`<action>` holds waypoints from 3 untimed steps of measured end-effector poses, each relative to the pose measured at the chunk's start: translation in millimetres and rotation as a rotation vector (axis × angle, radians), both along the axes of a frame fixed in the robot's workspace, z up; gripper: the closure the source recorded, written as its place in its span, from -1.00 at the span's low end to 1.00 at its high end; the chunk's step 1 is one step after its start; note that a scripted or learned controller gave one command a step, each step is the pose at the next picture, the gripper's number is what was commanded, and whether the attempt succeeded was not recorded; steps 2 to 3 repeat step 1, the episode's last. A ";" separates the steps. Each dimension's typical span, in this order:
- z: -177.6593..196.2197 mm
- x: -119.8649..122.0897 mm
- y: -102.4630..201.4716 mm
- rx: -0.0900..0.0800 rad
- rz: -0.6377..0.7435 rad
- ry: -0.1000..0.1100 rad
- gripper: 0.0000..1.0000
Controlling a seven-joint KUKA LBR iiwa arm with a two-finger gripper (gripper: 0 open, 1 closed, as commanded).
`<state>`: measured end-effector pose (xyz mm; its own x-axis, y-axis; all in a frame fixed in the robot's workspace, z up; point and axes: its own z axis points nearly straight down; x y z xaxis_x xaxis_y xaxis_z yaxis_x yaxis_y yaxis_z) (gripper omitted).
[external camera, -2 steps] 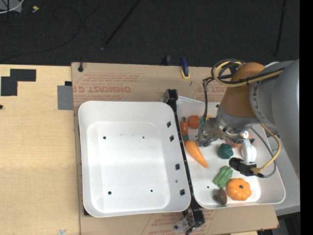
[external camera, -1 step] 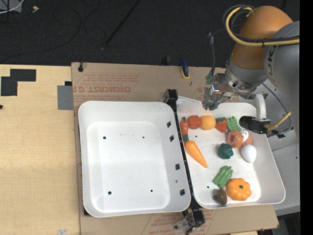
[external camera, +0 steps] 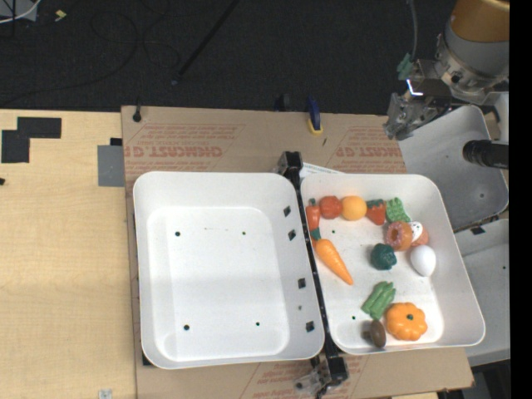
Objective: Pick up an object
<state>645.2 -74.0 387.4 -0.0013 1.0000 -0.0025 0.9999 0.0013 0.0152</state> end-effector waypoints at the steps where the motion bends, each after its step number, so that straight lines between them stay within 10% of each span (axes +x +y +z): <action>1: 111.5 -1.0 -5.3 0.000 0.003 0.004 1.00; 3: 111.5 -1.0 -5.3 0.000 0.003 0.004 1.00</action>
